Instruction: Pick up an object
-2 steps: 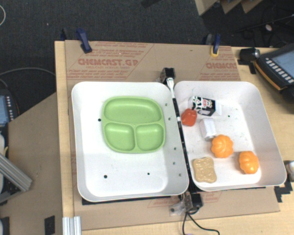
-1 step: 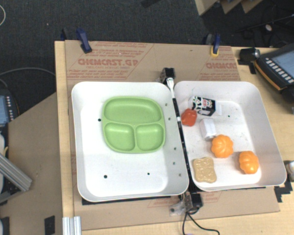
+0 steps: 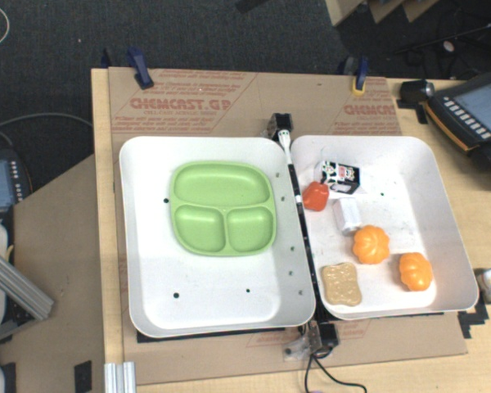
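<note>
Dark carpet is surrounding a wooden bench (image 3: 57,219) topped with a brown cardboard sheet (image 3: 221,97), seen from above at a slant. Two shallow white bins are sitting side by side on the cardboard. Taking up much of the left bin (image 3: 147,301) is a green divided plate (image 3: 222,208), lying flat with its one wide section toward the far edge and two smaller sections toward the near edge.

Resting in the right bin (image 3: 430,187) are the smaller things. Two orange pumpkin-shaped toys are sitting near each other: one (image 3: 371,244) at the middle, the other (image 3: 415,271) nearer the front right corner. A tan cracker-shaped piece (image 3: 341,284) is lying flat at the front left corner, its long axis running front to back. A small white block (image 3: 349,215) is lying just behind the middle pumpkin, also running roughly front to back. A red piece (image 3: 315,196) is sitting against the left wall, and a black-and-white carton (image 3: 340,176) is lying just behind it, tilted, its long side running across the bin.

Nothing is being lifted; every object is resting on a bin floor, so the whole pick seems yet to be done. The gripper's state cannot be told.
</note>
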Motion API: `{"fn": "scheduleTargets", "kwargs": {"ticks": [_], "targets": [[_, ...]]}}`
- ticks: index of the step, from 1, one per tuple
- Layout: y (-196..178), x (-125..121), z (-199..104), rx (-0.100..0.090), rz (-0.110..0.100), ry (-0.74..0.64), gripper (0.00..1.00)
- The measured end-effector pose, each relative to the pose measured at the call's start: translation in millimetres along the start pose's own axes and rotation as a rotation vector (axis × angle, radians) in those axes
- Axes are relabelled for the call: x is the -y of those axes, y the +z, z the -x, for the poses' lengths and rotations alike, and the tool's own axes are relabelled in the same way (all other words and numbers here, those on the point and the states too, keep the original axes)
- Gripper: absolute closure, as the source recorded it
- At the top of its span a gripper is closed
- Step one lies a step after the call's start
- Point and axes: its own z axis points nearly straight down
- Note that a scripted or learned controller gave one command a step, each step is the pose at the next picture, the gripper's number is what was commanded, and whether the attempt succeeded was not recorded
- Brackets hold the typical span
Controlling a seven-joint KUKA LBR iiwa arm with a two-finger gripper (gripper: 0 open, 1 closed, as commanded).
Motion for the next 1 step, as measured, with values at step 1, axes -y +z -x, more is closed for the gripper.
{"fn": "scheduleTargets", "kwargs": {"ticks": [1], "targets": [[142.6,3.6,-3.3,-0.014,-0.031,0.001,1.00]]}}
